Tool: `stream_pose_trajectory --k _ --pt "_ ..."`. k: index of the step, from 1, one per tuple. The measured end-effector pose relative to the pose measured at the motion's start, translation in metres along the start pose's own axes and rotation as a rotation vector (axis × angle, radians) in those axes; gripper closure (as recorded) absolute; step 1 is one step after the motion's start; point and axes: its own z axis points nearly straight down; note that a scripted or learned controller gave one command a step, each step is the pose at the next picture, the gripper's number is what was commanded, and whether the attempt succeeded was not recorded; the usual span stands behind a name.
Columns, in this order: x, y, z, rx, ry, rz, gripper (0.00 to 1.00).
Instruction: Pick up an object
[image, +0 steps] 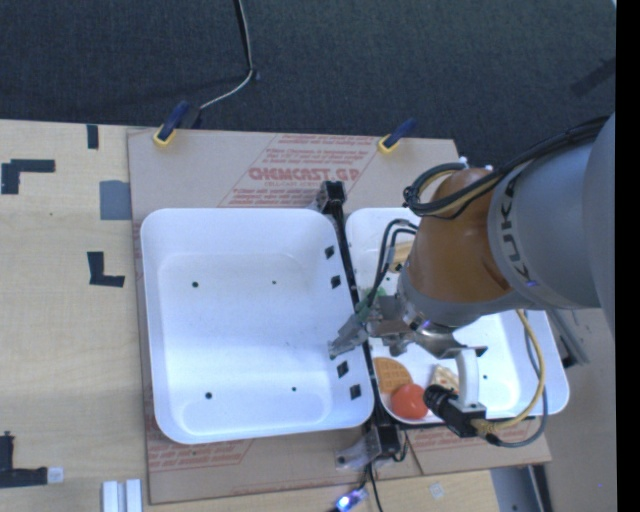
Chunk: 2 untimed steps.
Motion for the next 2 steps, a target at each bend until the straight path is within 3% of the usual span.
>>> stream_pose_trajectory --k 1,2 --pt "0.0214 0.0688 -0.1242 -0.034 -0.005 0.007 0.00" --pt "0.0198 0.0647 -0.1265 -0.017 -0.006 0.010 1.00"
